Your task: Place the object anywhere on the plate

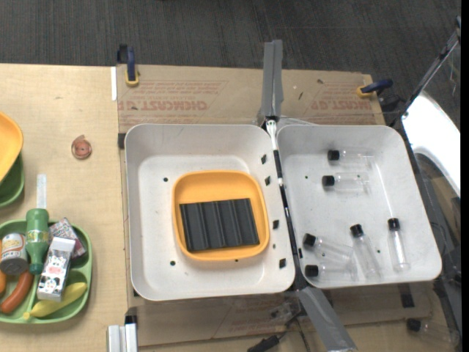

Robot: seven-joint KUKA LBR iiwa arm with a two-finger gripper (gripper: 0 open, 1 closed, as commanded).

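Claw: whether apart or together cannot be told.
Vials [344, 184]: six, clear with black caps, lying flat in the bin [410, 196] right of the plate [220, 178].
Nearest vial [322, 248]: right of the plate's lower corner, long axis slanting away.
Ridged block [220, 224]: covers the plate's middle.

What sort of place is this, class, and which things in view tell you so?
Probably a robot test bench in a lab or workshop. Two white bins sit clamped on cardboard, one holding an orange plate, the other small clear vials. Toy food lies nearby.
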